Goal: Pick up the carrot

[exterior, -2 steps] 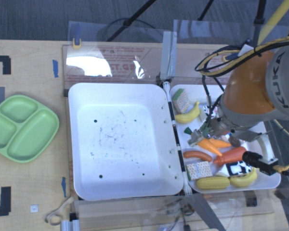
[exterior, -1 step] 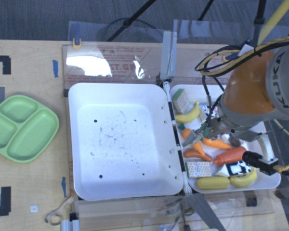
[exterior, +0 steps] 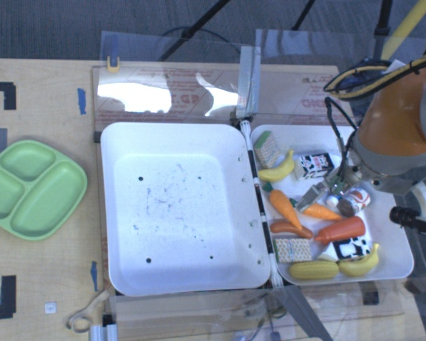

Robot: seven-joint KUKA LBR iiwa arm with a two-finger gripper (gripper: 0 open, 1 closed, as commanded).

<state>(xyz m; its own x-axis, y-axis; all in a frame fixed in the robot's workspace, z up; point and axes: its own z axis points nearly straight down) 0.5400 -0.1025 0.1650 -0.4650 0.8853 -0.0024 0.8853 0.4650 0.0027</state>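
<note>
The carrot (exterior: pixel 284 209) is a long orange piece lying at a slant in the left half of the right bin (exterior: pixel 405 258), its thick end toward the bin divider. A second, smaller orange carrot-like piece (exterior: pixel 321 212) lies just to its right. My gripper (exterior: pixel 319 192) hangs low over the middle of this bin, just right of and above the long carrot and right over the smaller orange piece. Nothing visibly sits in its grasp. The grey and orange arm (exterior: pixel 394 130) covers the bin's upper right corner.
Crowded around the carrot are a banana (exterior: pixel 280 169), a black-and-white carton (exterior: pixel 314 164), a red pepper (exterior: pixel 341 229), a waffle-like square (exterior: pixel 292 249), a yellow corn piece (exterior: pixel 312 268) and another banana (exterior: pixel 362 261). The left bin (exterior: pixel 121 148) is beside it. A green divided plate (exterior: pixel 32 188) lies far left.
</note>
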